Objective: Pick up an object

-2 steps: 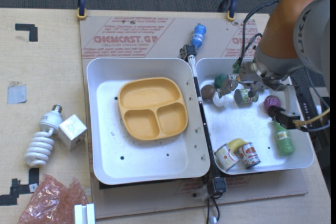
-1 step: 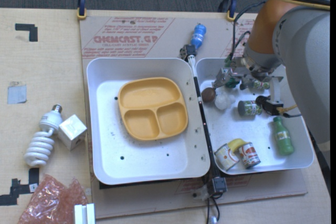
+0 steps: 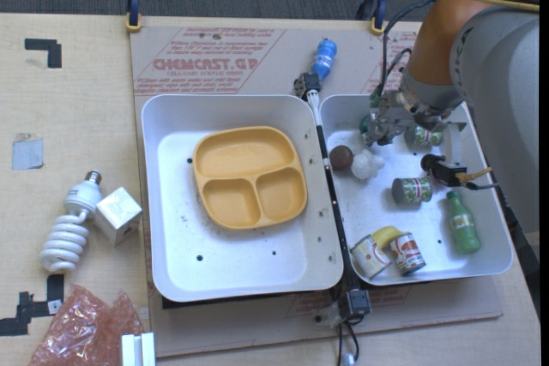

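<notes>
Evidently the arm is in its approach: the gripper [image 3: 377,131] hangs low in the right bin [image 3: 489,257], just above a pale lump [image 3: 366,165] beside a brown ball [image 3: 341,157]. Whether its jaws are apart cannot be told; next, it probably must descend squarely and close.

We saw a robotics lab bench: 2 white bins [image 3: 163,210] sat on a protective board [image 3: 206,64] held by blue clamps [image 3: 133,9], with cables [image 3: 347,339], tape marks [image 3: 45,51], and a grey-orange industrial arm [image 3: 480,56] above.
</notes>
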Action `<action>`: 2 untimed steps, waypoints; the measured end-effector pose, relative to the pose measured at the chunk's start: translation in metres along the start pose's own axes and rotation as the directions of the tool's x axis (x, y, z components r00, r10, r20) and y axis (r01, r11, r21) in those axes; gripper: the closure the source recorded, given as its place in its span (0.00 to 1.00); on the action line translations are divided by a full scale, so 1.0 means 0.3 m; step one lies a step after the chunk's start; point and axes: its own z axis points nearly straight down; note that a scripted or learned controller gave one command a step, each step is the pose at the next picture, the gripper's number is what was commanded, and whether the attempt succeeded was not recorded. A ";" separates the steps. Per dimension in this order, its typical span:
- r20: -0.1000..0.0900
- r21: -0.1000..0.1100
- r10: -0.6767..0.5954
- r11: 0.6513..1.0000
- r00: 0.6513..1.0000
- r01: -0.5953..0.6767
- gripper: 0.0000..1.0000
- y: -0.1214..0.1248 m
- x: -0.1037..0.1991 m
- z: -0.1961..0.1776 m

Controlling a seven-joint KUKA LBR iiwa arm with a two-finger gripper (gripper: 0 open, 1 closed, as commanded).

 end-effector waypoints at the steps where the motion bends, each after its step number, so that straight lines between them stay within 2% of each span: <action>1: -0.002 -0.005 0.004 1.000 1.000 -0.004 1.00 -0.151 -0.149 -0.404; 2: -0.002 -0.005 0.003 1.000 1.000 -0.003 0.00 -0.151 -0.148 -0.404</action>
